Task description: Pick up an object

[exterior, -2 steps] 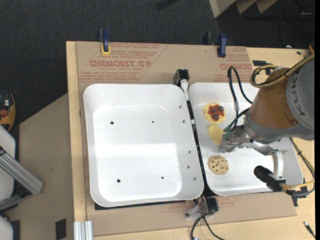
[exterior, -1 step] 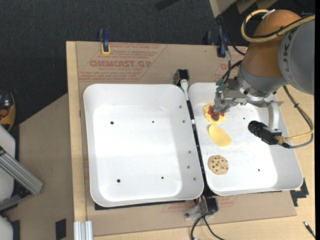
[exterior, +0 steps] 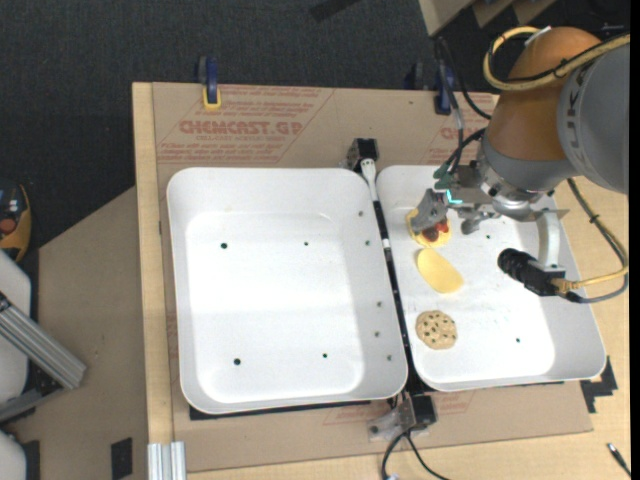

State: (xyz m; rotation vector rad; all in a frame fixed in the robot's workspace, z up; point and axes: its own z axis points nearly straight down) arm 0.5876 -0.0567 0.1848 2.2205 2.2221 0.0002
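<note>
The gripper [exterior: 437, 213] hangs in the right bin [exterior: 560, 353], its jaws closed narrowly around 1 small red-and-yellow object [exterior: 434, 232]; a cookie [exterior: 436, 329] lies nearer the front of the bin.

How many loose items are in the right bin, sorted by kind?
Yellow oval piece: 1
Chocolate-chip cookie: 1
Small red-and-yellow item, partly hidden under the gripper: 1
Total in the right bin: 3

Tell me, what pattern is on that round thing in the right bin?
Tan with dark spots, like a chocolate-chip cookie, in the camera view.
</note>
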